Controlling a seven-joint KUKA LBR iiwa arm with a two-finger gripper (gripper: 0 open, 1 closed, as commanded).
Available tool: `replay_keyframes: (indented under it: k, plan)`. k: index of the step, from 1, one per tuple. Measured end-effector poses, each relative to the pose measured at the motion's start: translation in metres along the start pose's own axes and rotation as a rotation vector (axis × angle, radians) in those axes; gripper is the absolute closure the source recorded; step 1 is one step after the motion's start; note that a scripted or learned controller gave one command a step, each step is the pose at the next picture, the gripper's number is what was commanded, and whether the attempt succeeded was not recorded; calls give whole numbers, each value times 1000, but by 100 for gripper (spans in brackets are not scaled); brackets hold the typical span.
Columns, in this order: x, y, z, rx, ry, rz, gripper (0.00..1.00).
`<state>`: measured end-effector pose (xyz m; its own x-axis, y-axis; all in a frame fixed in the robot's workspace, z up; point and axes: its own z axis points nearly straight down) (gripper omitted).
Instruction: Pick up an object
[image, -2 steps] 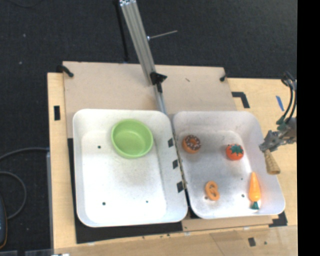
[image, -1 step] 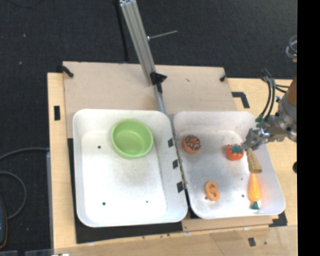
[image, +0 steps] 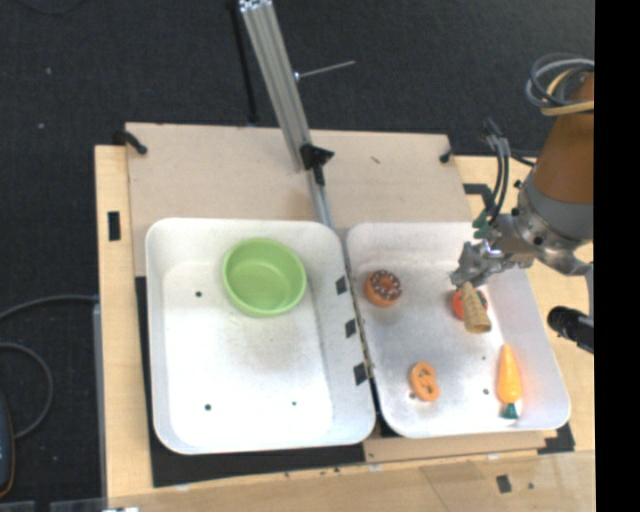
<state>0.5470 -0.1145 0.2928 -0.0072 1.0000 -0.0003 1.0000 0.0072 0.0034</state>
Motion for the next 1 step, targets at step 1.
replay_keyframes:
  k: [1]
  plan:
    - [40,21,14,1,-1,2,100]
